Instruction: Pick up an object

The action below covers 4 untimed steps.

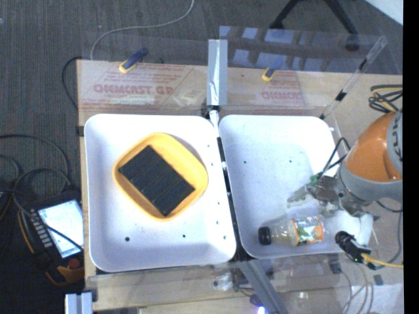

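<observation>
A yellow dish point(162, 174) sits in the left bin point(105, 241); a bottle point(292, 231) lies in the right bin point(275, 149) beside the gripper point(325, 191).

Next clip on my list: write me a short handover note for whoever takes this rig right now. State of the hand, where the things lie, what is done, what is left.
Hand: low over the right bin, near its right wall, just above the bottle. Whether it is open or shut cannot be told from this view.
Things: a clear bottle with a dark cap and orange label lies on its side at the front of the right bin. A yellow dish with a dark square insert sits in the left bin.
Done: arm is positioned by the bottle; nothing seen lifted.
Left: grip an object, likely the bottle, and raise it.
</observation>
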Each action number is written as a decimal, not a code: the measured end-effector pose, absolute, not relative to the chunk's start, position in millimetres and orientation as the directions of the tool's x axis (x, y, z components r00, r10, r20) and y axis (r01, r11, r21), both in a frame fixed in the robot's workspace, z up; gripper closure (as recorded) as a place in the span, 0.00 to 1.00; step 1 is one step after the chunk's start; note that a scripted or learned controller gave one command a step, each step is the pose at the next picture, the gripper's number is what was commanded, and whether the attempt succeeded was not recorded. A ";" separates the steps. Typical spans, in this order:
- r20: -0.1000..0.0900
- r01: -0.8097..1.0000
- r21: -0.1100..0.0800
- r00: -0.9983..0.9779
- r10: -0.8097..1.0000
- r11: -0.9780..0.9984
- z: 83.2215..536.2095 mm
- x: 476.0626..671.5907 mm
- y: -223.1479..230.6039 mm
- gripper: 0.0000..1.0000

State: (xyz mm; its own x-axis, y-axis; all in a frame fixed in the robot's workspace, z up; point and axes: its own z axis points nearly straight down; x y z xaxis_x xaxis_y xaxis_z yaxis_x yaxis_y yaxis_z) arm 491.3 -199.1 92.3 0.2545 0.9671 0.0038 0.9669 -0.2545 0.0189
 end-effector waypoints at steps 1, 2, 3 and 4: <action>-0.010 0.997 0.018 -0.075 0.997 0.075 92.7 489.3 -202.9 0.00; 0.012 0.996 0.005 0.093 0.996 -0.093 97.4 489.2 -214.0 0.00; -0.014 0.993 0.015 -0.113 0.994 0.113 92.9 488.4 -203.6 0.00; -0.001 0.929 0.000 -0.371 0.929 0.371 125.7 520.3 -170.0 0.00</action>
